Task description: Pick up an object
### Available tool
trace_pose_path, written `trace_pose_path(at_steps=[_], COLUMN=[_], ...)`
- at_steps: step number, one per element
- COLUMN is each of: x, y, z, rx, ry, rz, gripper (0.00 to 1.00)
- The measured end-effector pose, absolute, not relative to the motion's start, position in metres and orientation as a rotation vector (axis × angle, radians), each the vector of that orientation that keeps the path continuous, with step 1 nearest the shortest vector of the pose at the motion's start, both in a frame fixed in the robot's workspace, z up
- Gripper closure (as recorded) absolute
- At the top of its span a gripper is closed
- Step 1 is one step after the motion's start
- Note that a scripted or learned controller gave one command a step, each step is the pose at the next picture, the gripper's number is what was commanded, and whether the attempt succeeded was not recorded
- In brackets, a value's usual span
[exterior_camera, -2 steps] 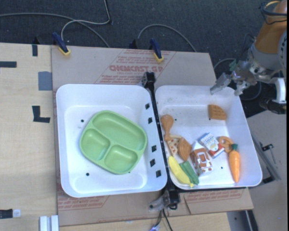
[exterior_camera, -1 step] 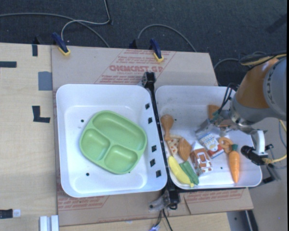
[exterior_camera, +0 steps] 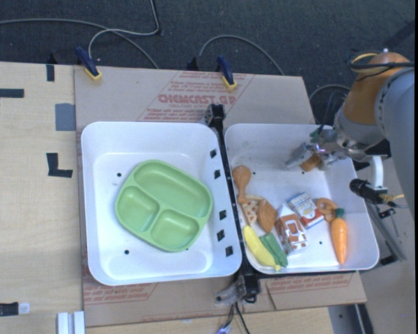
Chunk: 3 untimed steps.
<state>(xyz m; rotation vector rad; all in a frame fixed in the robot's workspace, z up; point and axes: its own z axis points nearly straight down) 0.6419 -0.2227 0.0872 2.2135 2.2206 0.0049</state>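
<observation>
We see the end effector [exterior_camera: 308,160] closed on a small brown toy [exterior_camera: 311,163] over the right bin [exterior_camera: 370,259], so lifting straight up comes next.

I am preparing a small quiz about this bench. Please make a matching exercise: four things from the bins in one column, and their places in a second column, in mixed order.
Things:
1. green divided plate
2. carrot
3. banana
4. gripper

Places:
A. near the front right corner of the right bin
B. over the back part of the right bin
C. in the left bin
D. at the front of the right bin, close to the divider

Pairs: 1-C, 2-A, 3-D, 4-B
</observation>
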Motion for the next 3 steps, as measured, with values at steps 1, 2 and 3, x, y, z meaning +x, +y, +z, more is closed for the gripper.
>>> trace_pose_path(at_steps=[1,2,3], x=[0.670,0.670,0.670], y=[-0.200,-0.201,-0.200], z=[0.086,0.097,0.097], rx=[2.216,2.212,2.212], ry=[2.221,2.220,2.221], rz=[0.003,0.001,0.001], gripper=[0.00,1.00,0.00])
